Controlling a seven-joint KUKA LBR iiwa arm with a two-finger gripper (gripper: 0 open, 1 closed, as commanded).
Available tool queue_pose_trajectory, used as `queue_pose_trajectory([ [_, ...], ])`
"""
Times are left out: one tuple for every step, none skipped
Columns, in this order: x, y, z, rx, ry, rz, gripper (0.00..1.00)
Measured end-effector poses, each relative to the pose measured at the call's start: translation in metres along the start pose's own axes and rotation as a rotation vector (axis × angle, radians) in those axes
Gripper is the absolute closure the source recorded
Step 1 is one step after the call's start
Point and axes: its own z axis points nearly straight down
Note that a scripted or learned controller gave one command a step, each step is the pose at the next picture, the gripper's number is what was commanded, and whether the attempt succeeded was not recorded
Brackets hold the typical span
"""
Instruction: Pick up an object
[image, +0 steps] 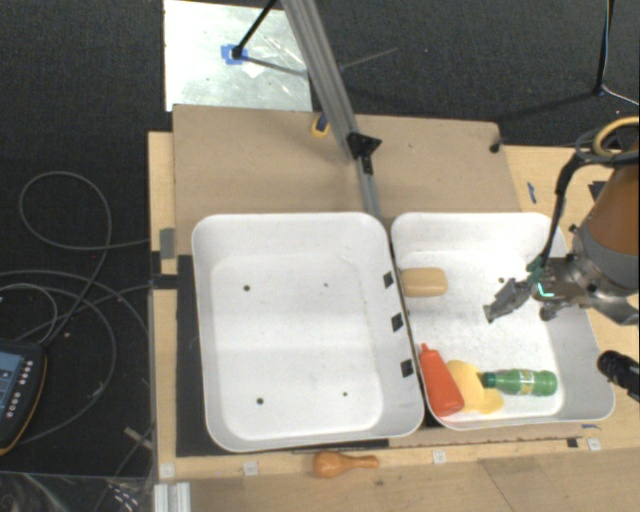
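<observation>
- The worktop (270, 160) is bare tan board, with dark carpet around it and loose black cables (60, 290) lying on the floor at the left.
- A pale sheet (235, 55) with a blue mark lies beyond the worktop's far edge, and a grey pole (335, 95) slants down to the gap between the bins.
- Two white bins sit side by side: the left bin (215, 330) and the right bin (470, 235), joined by black clips.
- A black handset (15, 390) with a lit screen lies on the floor at the far left; its writing is too small to read.
- A tan block (423, 283) lies in the right bin near its left wall.
- An orange bottle (440, 380), a yellow piece (472, 386) and a green bottle (520, 381) lie together along the right bin's near wall; the green bottle's label cannot be read.
- A small orange-brown thing (342, 462) lies on the worktop in front of the bins.
- The gripper (520, 302) hangs above the right bin's middle, fingers spread apart with nothing between them.
- The tan block is well to the gripper's left; the bottles lie nearer the camera, apart from it.
</observation>
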Motion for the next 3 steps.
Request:
queue_pose_trajectory([
  [0.000,0.001,-0.002,-0.004,-0.001,0.003,0.00],
  [-0.002,0.006,0.042,0.002,0.000,0.005,0.00],
  [0.001,0.003,0.084,0.002,0.001,0.005,0.00],
])
